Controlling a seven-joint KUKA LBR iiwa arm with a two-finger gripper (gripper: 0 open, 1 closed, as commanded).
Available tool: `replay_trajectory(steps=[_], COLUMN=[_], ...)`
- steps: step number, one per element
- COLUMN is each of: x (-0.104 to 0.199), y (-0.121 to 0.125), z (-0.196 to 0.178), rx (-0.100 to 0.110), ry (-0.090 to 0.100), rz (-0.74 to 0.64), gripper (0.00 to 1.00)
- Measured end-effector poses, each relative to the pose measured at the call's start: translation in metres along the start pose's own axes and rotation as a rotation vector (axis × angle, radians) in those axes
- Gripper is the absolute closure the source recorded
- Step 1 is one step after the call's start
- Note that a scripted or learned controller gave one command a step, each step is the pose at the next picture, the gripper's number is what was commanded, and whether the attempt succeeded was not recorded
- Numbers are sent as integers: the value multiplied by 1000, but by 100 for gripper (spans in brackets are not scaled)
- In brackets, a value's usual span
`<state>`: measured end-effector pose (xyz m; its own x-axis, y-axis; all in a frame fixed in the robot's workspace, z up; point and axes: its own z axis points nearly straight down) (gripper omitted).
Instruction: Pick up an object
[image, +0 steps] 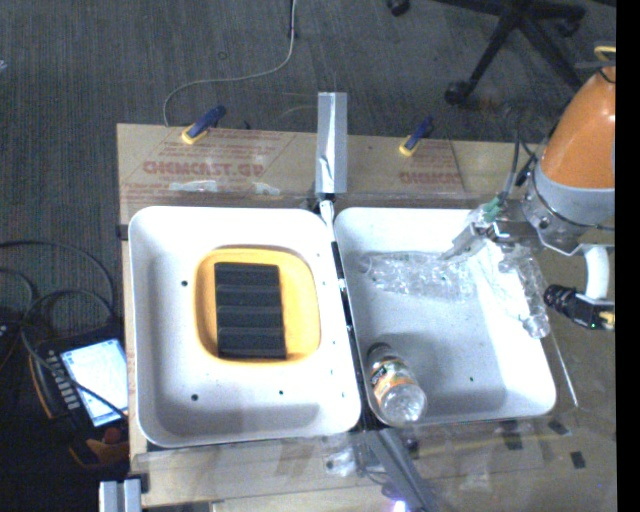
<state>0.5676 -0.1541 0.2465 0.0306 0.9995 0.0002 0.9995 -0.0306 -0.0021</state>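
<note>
The right bin (500, 390) holds a clear plastic bottle (394, 384) with an orange label, lying in its near left corner. A crumpled clear plastic piece (418, 274) lies across the bin's far half. My gripper (481, 232) hangs over the far right corner of this bin, at the right end of that crumpled plastic. It is too small and cluttered to make out any grip. In the left bin (165, 370) lies a yellow tray (306, 300) with a black ridged block (250, 310) in it.
More clear plastic (527, 288) lies along the right bin's right wall, below the wrist. A grey upright post (331, 155) stands behind the seam between the bins. Two blue-and-yellow clamps (203, 124) (417, 136) hold the board at the back.
</note>
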Motion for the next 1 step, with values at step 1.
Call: replay_trajectory(steps=[1], x=[-23], y=[51], z=[136], rx=[-15], ry=[-6], rz=[-218], gripper=[0])
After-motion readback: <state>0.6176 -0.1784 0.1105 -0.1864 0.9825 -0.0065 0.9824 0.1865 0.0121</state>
